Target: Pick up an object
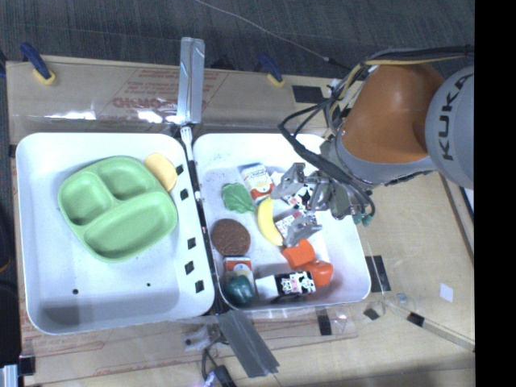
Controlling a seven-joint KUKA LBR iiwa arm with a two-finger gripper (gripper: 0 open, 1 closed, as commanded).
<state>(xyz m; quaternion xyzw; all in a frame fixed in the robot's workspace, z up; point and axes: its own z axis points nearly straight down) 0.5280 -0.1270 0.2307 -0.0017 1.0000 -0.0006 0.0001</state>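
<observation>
Left bin: the shallow white left bin (48, 297) carries a pale green three-compartment plastic plate (118, 208), with a small yellow rounded piece (160, 169) touching the plate's rim at about two o'clock.

Divider: a grey metal strip (192, 71) stands upright above the seam where the two bins meet.

Right bin: the shallow white right bin (242, 147) is crowded — a flat green leaf-shaped piece (236, 197) at nine o'clock from its middle, a brown round disc (230, 236) below that, and a dark green rounded object (239, 289) at seven o'clock beside a small orange-labelled carton (237, 265).

Middle of right bin: a white carton with a red label (256, 179) lies at eleven o'clock; a yellow toy banana (268, 221) lies just below it.

Lower right: an orange block-shaped toy (300, 254), an orange rounded toy (321, 273) and a black-and-white patterned carton (295, 283) sit close together at five o'clock.

Gripper: the two-finger metal gripper (294, 208) hangs over the bin's middle, jaws spread wide — nothing between them, its lower finger just above the orange block, the banana at nine o'clock.

Arm: the grey arm with its orange band (387, 115) enters from three o'clock.
</observation>
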